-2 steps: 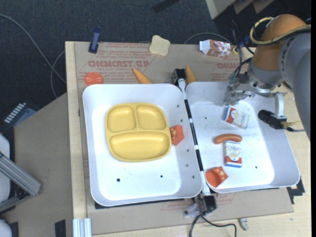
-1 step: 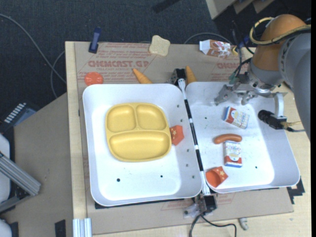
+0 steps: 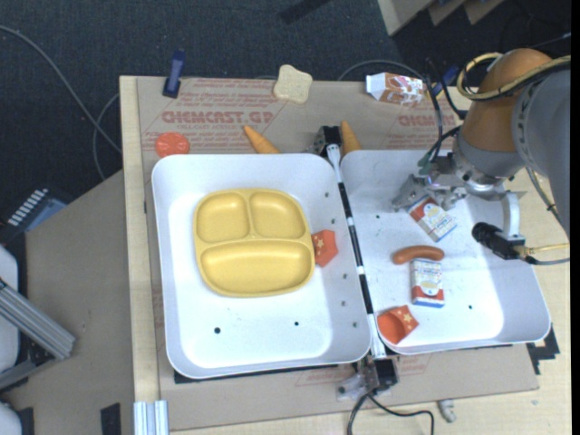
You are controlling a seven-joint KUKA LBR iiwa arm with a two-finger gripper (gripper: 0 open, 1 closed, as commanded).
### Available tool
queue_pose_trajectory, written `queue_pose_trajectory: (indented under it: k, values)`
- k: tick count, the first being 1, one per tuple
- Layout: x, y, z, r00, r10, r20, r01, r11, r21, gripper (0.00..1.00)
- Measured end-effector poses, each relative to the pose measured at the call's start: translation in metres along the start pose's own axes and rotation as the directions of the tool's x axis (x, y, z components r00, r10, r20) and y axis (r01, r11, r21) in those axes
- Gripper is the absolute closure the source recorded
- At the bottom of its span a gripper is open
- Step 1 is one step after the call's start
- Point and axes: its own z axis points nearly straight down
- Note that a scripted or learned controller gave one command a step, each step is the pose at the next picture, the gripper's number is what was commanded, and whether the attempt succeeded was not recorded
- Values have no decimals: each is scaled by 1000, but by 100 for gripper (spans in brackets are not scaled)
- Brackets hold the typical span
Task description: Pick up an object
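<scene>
The gripper [image 3: 433, 188] is low in the right bin [image 3: 507, 320], near its far left corner. Cannot tell if it is spread or pressed together; too blurred. Just beside it, on near side, lies a small white carton [image 3: 436, 220], touching or almost. Nearer still: a sausage [image 3: 418, 255], then a red-white box [image 3: 428, 284]. The yellow tray [image 3: 252, 243] sits in left bin [image 3: 181, 207], well apart from gripper.

Yellow divided plate [image 3: 252, 241] glossy smooth plastic; bins [image 3: 272, 350] matt white (plastic-looking).
</scene>
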Motion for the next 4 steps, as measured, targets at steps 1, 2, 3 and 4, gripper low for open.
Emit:
queue_pose_trajectory:
  k: [1,2,3,4]
  values:
    - [0,1,-11,1000,0,1,0,1000,-3,100]
    - [0,1,-10,1000,0,0,0,1000,-3,0]
    - [23,-47,0,1000,0,-1,0,1000,0,0]
    - [22,-46,-10,1000,1,0,-1,1000,-3,100]
